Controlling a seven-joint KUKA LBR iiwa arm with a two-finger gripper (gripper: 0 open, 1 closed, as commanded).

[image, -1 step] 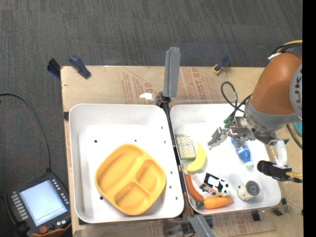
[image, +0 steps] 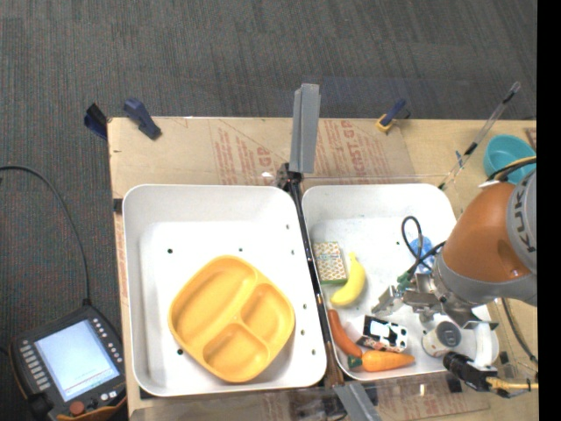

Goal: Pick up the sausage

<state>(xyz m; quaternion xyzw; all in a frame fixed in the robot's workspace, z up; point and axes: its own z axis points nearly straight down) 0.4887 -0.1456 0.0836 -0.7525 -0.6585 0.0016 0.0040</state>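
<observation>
Two shallow white bins sit side by side on the bench. The left bin [image: 140, 235] holds a yellow divided plate [image: 232, 318] with three compartments, lying toward the bin's near edge and turned at an angle to the walls. The right bin [image: 377, 200] holds the food items, gathered along its left wall and near edge. A small patterned sponge-like block [image: 330, 261] lies beside the left wall, and a yellow banana [image: 350, 283] curves just next to it on the side away from that wall. The sausage [image: 343, 332], reddish-brown and slender, lies close to the left wall near the bin's near-left corner, running slantwise toward the near edge. An orange carrot [image: 382, 361] lies along the near edge, its end close to the sausage's lower end. A small black-and-white item [image: 384, 331] sits just above the carrot. The arm, with its orange band [image: 486, 235], reaches in over the right side of the right bin, and the gripper [image: 399, 301] hangs over the bin's middle, near the black-and-white item and apart from the sausage. Whether the tool is wide or narrow cannot be told from this angle. A blue-and-black cable loop [image: 415, 235] rests near the bin's right wall.
</observation>
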